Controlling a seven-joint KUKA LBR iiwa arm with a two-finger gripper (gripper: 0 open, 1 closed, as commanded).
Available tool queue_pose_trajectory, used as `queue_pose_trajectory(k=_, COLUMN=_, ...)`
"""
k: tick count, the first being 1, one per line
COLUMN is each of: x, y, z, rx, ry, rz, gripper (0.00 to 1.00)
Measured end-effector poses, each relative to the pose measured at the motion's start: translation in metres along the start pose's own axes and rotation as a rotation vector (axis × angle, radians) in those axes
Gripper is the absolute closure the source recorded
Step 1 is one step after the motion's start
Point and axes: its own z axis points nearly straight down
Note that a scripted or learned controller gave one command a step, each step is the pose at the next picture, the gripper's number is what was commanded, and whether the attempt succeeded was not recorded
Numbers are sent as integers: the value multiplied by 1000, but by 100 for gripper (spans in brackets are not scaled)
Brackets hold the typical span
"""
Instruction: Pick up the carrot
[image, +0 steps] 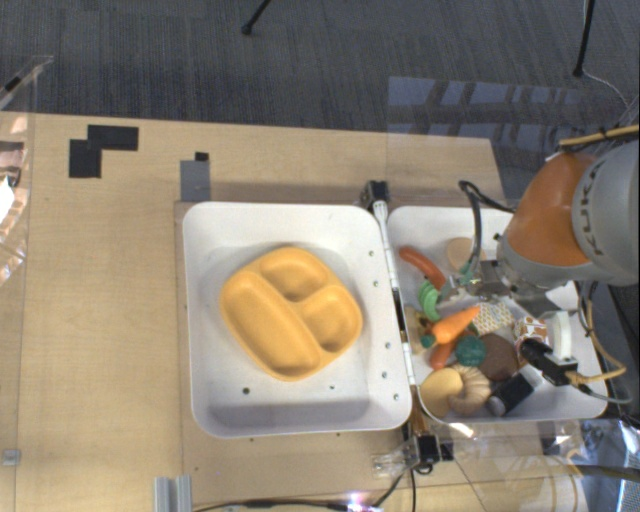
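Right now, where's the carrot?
The carrot lies in the right bin, near its left wall, just below the claw and above a dark green toy.

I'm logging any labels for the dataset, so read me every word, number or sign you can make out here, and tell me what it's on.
No readable text.
The black patches on the bench are plain shapes, not letters.
The yellow tray, both white bins and the carrot carry no markings.
The orange band on the arm is unmarked.
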Motion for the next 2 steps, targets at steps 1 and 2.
queue_pose_trajectory(k=1, x=7, y=-45, z=-3, rx=-7, ry=-7, rz=-6, gripper=0)
queue_pose_trajectory(k=2, x=7, y=-42, z=-13, rx=-13, ry=-8, rz=-12, gripper=100)
